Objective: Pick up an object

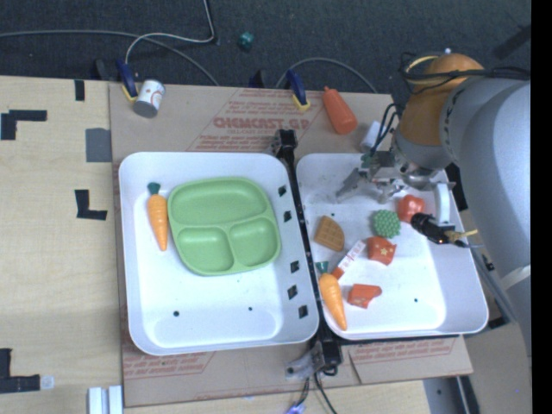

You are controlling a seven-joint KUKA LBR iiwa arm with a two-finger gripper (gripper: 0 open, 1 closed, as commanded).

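Nothing is lifted yet: every item lies on a bin floor and the grasp is still to come.

Nearest the camera, and farthest from the gripper on its near side within the right bin (431, 317), lies an orange carrot (332, 300). Its long axis runs roughly near to far, leaning slightly, with the thin tip towards the bin's near rim and the thick end towards the gripper. Just beside it, on the arm's side, is a red wedge (363, 295) lying flat.

Closer to the gripper sit a red block (381, 250) and a tan cracker-like piece (329, 233). Neither shows a clear long axis.

Just on the near side of the gripper is a knobbly green ball (386, 223). It is round, so it has no direction to speak of. Beside it, towards the arm, lies a small red piece (410, 205). I judge these two the likeliest picks, as they sit nearest the tool.

The gripper (369, 185) hangs over the far part of the right bin. Its fingers look spread, with nothing between them.

Well off to the gripper's far side from the arm, in the left bin (138, 300), a second carrot (158, 218) lies beside a green plate (226, 225), tip towards the near rim.

Beyond the gripper, outside the bins, an orange carrot-like toy (339, 111) rests on the cardboard, slanted.
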